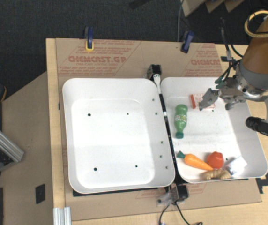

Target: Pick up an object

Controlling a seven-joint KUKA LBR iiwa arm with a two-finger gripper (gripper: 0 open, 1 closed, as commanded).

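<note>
- At the right of the frame, the grey two-finger gripper [217, 99] of the arm hangs over the upper part of the right shallow white bin [251, 146].
- I cannot tell how far its fingers are open; nothing is seen between them.
- Just left of the gripper lies a small red-and-white flat object [193, 100].
- Near the bin's left wall lies a green plastic bottle [180, 120], pointing toward the lower frame.
- At the lower right are an orange toy carrot [195, 161], a red round toy [215, 160] and a tan knobby piece [217, 174], close together.
- The left white bin [78, 97] holds no object.
- I judge the step is the approach: 1 object must be chosen, then the gripper must descend over it and close.
</note>
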